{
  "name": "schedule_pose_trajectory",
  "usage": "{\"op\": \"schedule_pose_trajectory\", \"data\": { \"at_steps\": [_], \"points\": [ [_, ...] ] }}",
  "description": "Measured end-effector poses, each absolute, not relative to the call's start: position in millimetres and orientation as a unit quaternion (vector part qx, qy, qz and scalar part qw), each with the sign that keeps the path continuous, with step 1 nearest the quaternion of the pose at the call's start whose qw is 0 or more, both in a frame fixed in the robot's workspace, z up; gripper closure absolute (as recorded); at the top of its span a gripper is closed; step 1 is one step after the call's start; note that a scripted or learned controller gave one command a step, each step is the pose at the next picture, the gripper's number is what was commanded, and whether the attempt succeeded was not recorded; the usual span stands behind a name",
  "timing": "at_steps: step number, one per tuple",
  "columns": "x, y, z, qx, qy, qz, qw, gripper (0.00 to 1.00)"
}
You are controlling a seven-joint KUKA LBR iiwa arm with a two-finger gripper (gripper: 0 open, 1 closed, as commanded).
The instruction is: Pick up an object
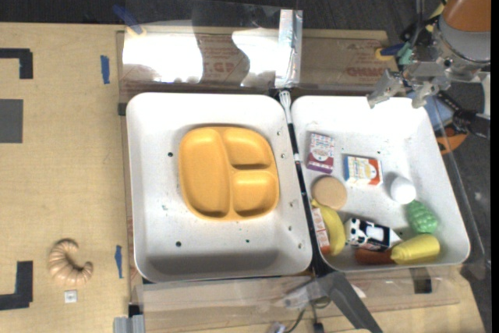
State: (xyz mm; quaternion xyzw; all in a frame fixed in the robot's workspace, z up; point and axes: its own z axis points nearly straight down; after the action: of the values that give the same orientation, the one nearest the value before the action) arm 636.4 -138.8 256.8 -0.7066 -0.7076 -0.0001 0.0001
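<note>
— Over the far right corner of the right bin [437, 144] was where your claw [405, 92] hung, operator. The grey arm [466, 43] with its orange band [470, 5] reached in from the right, above the bin's rim.

— Was it holding anything?

— Nothing sat between its fingers that you could see, and I could not tell how wide they stood; they were too small and blurred against the rim.

— Where were the things you could pick?

— All in the right bin. A small purple-and-white packet [320, 150] lay near the divider, a white carton with a yellow and red label [362, 169] just beside it, and a tan round disc [330, 192] below the packet. A banana [334, 230] lay along the left wall. A black-and-white patterned item [368, 233] sat near the front, a yellow lemon-shaped piece [416, 249] by the front right corner, a green bumpy piece [421, 217] just above it, and a small white round object [402, 190] further up.

— And the left bin?

— Your left bin [148, 168] held a yellow divided tray [228, 171]. On the table [54, 168], well apart to the left, lay a croissant-shaped toy [69, 261].
</note>
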Motion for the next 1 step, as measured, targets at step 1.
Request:
{"op": "schedule_pose_trajectory", "data": {
  "at_steps": [1],
  "points": [
    [616.2,-160.9,117.1,-0.844,-0.537,0.0042,0.004,0.0]
  ]
}}
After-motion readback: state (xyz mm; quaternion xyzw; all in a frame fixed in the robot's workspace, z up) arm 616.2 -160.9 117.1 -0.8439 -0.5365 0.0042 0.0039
